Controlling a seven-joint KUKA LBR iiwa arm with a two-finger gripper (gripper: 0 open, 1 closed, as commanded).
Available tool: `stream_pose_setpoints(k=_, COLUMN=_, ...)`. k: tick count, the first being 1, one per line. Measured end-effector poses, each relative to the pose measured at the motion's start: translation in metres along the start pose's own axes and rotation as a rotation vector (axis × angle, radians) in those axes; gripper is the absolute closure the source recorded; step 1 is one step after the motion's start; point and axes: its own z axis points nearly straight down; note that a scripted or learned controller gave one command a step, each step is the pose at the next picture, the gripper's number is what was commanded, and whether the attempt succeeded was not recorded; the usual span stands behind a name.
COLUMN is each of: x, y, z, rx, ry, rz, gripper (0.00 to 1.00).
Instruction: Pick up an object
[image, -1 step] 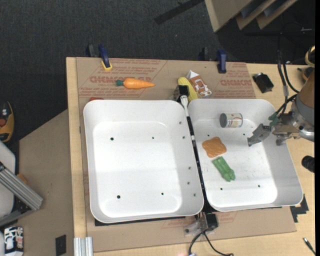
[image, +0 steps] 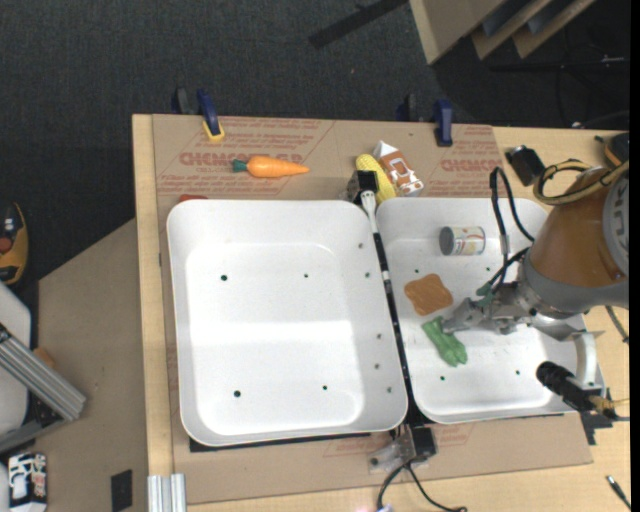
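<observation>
The right bin (image: 500, 395) holds three small objects. A green toy vegetable (image: 446, 343) lies near its middle, a flat brown slice (image: 428, 293) sits just above it, and a small tin can (image: 462, 240) lies on its side towards the back. My gripper (image: 468, 318) is low over the right bin, coming in from the right. Its tip is right beside the upper end of the green vegetable and just below the brown slice. Nothing is visibly lifted off the bin floor.
The left bin (image: 200, 300) stands beside the right one, sharing a middle rim. Behind the bins on the board lie a toy carrot (image: 270, 168), a yellow corn cob (image: 371, 172) and a brown-and-white packet (image: 402, 175). Two blue clamps (image: 210, 115) hold the back edge, and black cables (image: 520, 165) run at the right.
</observation>
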Motion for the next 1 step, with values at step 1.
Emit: stream_pose_setpoints(k=1, x=0.0286, y=0.0511, z=0.0033, rx=-0.006, ry=-0.003, rz=-0.006, gripper=0.0)
